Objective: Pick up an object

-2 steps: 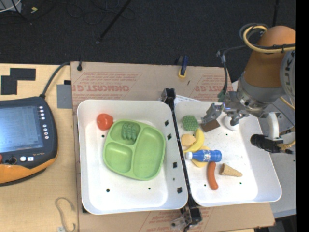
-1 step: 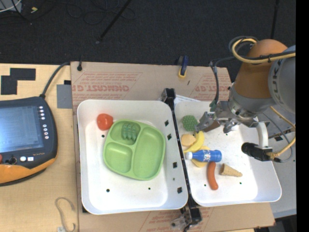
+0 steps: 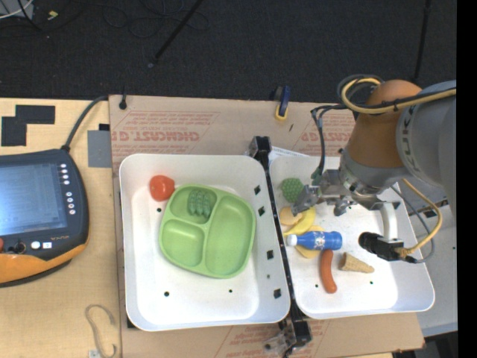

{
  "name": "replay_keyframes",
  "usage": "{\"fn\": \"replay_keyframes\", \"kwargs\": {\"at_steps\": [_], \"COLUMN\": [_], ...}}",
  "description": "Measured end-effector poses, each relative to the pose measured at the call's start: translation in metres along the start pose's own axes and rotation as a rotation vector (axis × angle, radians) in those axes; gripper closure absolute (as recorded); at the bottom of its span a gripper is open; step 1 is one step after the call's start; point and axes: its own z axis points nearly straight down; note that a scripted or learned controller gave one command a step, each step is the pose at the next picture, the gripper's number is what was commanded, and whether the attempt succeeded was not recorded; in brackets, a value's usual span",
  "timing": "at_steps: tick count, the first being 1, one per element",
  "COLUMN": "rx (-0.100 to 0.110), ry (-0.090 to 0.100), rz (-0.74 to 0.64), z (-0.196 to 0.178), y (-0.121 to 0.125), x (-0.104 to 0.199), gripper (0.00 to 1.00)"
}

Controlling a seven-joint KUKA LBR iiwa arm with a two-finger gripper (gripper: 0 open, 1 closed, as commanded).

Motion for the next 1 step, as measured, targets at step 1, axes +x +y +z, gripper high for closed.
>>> {"fn": "replay_keyframes", "kwargs": {"at_steps": [1], "rx": [-0.001], "ry": [0.0], "rz": [0.002], "z": [0.0534], "y": [-0.0004], "x": [0.0026], "gripper": [0.0]}}
